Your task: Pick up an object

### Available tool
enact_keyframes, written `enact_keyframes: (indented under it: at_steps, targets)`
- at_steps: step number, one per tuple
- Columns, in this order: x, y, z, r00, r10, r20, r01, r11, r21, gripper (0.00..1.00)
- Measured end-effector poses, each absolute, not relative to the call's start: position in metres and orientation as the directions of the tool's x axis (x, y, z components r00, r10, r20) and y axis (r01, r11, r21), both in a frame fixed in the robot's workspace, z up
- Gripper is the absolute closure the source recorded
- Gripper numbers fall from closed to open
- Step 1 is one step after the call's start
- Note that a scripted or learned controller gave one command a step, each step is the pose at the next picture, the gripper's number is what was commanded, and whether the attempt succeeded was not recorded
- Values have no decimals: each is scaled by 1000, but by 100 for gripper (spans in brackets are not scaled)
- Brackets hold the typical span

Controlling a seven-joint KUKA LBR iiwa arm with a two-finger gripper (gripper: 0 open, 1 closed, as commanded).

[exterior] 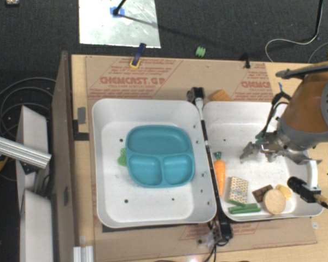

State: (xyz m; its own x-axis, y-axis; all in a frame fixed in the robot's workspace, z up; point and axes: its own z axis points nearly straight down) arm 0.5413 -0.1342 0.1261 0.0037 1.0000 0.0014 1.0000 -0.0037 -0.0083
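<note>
At the frame's lower right, the slim orange carrot [220,174] lies upright, lower left of the grey gripper [255,149]; jaws' spread unclear.

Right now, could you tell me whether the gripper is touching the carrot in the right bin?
Apart. The camera view shows bare white bin floor between the gripper and the carrot, which lies lower left by the divider.

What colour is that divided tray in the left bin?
Teal blue; the divided tray shows plainly in the camera view from above.
</note>
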Motion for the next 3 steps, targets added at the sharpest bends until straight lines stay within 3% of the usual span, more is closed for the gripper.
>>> enact_keyframes:
  at_steps: [1, 2, 3]
  targets:
    - [666, -194, 88, -5, 1000, -7, 1000, 6, 16, 0]
    - [662, -192, 99, -6, 1000, -3, 1000, 6, 7, 100]
    - [671, -109, 159, -10, 1000, 1, 1000, 10, 7, 100]
